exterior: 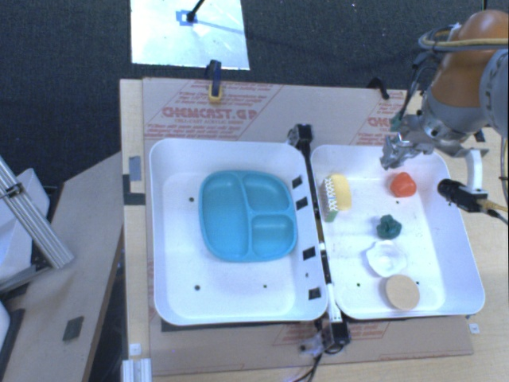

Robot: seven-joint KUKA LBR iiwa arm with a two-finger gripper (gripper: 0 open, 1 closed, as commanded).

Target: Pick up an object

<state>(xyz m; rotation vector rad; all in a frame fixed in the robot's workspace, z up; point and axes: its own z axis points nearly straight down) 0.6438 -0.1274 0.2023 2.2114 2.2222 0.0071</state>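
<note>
Gripper [395,154] above right bin [453,237], just beside orange object [402,185].

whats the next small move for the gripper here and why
Probably a short shift toward the orange object and then down onto it. The gripper hangs over the right bin's far end, just up and left of that object in the camera view, and nothing is seen held. The green object and the yellow brush lie farther off, so orange looks the easiest pick.
</note>
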